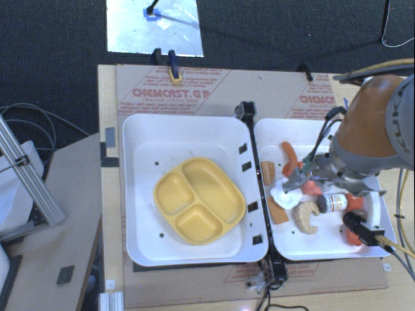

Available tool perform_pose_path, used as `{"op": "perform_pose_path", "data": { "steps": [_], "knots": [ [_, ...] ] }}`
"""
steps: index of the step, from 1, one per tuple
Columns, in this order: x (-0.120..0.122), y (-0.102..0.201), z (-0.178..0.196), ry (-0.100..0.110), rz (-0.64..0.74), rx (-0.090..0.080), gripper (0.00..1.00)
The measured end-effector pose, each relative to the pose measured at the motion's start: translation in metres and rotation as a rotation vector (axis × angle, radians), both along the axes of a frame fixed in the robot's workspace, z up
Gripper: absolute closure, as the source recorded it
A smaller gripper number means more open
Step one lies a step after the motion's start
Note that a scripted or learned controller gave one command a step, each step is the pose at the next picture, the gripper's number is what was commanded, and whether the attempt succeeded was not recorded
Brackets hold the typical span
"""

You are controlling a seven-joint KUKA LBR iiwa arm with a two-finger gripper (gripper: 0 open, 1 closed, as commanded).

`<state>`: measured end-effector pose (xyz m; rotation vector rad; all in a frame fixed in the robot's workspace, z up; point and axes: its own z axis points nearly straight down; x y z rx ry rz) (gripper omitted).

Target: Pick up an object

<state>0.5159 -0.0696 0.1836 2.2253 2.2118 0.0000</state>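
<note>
We see the gripper [299,177] low in the right bin [272,131], just left of the bottle [334,203]; its opening is not discernible. The croissant [305,217] lies below the bottle, likely the nearest candidate.
</note>
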Motion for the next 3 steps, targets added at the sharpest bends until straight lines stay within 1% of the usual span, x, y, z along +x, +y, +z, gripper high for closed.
{"op": "perform_pose_path", "data": {
  "steps": [1, 2, 3],
  "knots": [
    [0.045, 0.118, 0.112, -0.012, 0.022, 0.006, 0.00],
    [-0.030, 0.174, 0.008, 0.016, 0.016, 0.005, 0.00],
    [-0.027, 0.153, 0.164, -0.016, 0.010, 0.007, 0.00]
  ]
}}
